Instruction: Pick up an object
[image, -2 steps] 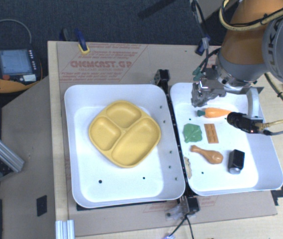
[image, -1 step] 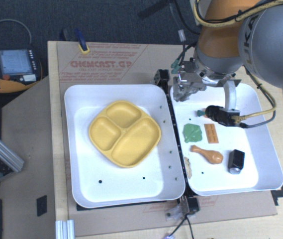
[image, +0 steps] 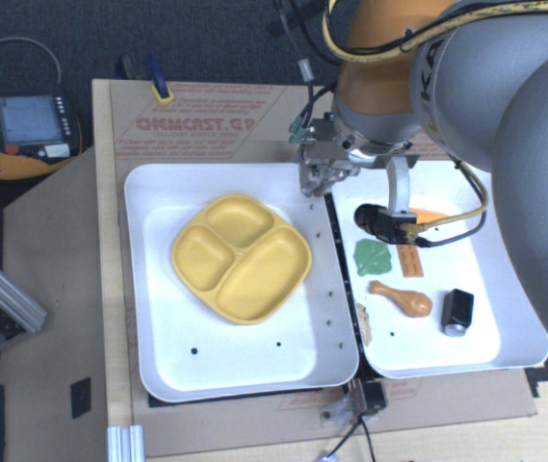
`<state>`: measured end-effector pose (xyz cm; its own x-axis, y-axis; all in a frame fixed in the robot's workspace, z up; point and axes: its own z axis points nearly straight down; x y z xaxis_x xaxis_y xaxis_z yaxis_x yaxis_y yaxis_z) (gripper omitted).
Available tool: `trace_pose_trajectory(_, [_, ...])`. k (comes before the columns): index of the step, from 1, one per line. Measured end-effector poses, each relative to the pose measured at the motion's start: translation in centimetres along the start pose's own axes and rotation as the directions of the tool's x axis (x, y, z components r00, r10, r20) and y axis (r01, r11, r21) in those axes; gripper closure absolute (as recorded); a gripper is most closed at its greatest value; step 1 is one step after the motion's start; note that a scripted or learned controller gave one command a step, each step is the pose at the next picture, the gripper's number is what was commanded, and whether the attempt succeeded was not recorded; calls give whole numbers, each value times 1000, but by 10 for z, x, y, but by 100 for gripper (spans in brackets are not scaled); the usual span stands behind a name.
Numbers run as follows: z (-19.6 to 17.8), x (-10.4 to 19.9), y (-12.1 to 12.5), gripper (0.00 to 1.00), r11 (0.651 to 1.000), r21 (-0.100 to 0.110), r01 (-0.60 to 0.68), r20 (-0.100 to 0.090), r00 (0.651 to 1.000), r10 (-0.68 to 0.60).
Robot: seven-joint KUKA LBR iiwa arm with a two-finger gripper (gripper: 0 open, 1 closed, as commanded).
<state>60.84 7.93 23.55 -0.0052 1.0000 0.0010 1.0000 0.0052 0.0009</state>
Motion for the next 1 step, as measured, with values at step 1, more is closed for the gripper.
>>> trace_pose_trajectory(1, [-1, -3, 0, 0, 1000, -1, -4, 1, 1000, 4])
